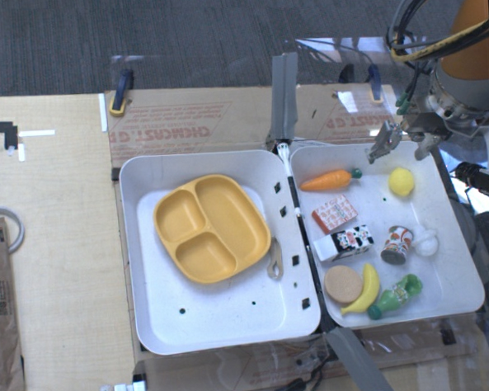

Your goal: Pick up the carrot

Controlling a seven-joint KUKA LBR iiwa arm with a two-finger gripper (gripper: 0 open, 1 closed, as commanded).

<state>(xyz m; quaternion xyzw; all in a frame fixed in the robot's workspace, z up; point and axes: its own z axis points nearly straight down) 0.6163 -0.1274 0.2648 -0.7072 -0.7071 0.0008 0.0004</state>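
Note:
An orange carrot [327, 180] with a green tip lies flat near the back left of the right bin [461, 243], pointing left. My gripper [406, 142] hovers over the bin's back edge, up and to the right of the carrot, apart from it. Its two fingers [382, 146] stand spread, and nothing is between them.
The right bin also holds a lemon [401, 182], a red carton [335, 215], a black-and-white carton [344, 242], a small can [396, 245], a cookie [344, 284], a banana [364, 289] and a green bottle [394, 296]. A yellow divided plate [211, 227] sits in the left bin [152, 312].

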